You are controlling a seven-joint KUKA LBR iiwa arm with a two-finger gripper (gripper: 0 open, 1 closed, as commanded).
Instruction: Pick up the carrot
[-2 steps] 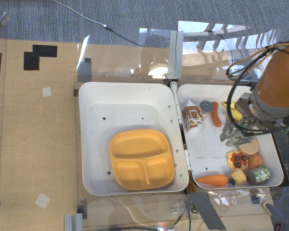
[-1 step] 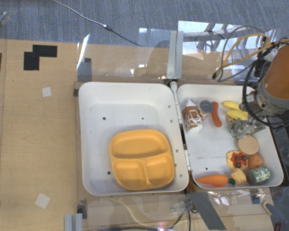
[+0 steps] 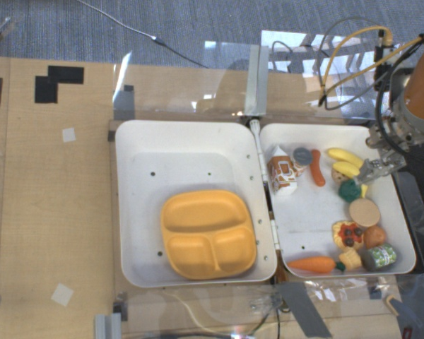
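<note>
- We see the carrot point(image 3: 314, 264) as a smooth orange toy, thick and rounded at one end and narrowing toward the other, where a small dark green tuft sits.
- It lies flat on the floor of the right bin point(image 3: 304, 217), close along the bin's near edge, left of the near right corner.
- Its long axis runs along that near edge; the blunt orange end points toward the divider between the bins, the green top toward the near right corner.
- Just beside the green top we see a pale yellow piece point(image 3: 350, 259), too small for us to name, and next to it a grey-green can point(image 3: 380, 257) in the near right corner.
- The gripper point(image 3: 375, 169) hangs over the right edge of the right bin, next to the bananas point(image 3: 345, 161) and above a dark green piece point(image 3: 350, 190); we cannot tell how its jaws stand.
- It is well apart from the carrot.
- The arm point(image 3: 417, 101) is cut off by the frame's right side, with cables looping over it.
- The left bin point(image 3: 138, 189) holds a yellow divided tray point(image 3: 208, 233) toward its near edge.
- Glare from a clear panel blurs the bench's front edge below the carrot.
</note>
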